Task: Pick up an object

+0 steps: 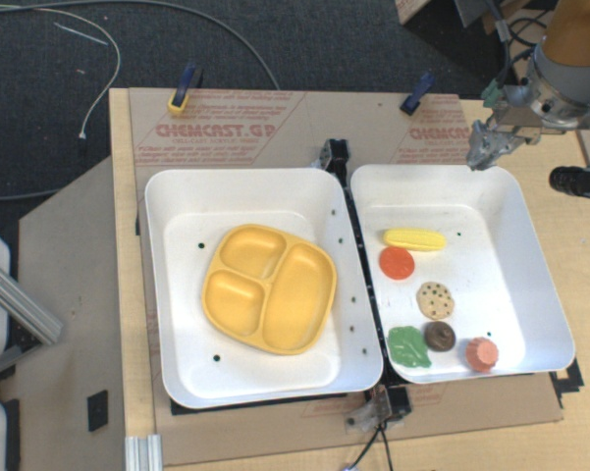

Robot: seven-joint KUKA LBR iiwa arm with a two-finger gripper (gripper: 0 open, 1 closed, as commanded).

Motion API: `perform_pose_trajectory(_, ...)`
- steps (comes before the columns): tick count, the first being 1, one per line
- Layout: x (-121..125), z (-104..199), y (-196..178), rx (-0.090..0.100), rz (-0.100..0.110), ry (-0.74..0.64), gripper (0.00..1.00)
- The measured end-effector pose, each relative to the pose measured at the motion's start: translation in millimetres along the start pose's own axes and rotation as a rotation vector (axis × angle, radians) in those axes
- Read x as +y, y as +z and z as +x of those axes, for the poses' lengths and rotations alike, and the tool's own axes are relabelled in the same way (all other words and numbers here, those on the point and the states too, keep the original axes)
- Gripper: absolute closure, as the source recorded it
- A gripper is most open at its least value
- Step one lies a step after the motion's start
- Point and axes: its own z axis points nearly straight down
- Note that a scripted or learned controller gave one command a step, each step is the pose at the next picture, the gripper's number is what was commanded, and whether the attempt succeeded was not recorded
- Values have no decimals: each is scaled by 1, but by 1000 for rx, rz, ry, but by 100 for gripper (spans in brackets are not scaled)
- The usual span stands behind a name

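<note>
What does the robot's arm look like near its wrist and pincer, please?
An orange band sits above a grey metallic wrist, with dark cables running alongside. The small grey two-finger pincer hangs below a greenish fitting.

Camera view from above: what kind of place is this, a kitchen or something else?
Probably a robot lab or workshop, not a kitchen. Two white bins sit on a cardboard-covered bench held by clamps, the food looks like toys, and loose cables trail over the carpet.
</note>
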Motion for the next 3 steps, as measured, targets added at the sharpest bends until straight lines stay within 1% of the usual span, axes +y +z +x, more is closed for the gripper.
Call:
perform_pose_trajectory(1,-19,49,18,0,1,0,100)
perform_pose_trajectory(2,-41,109,21,1,0,-1,100)
perform_pose_trajectory(3,-66,162,37,0,2,-1,100)
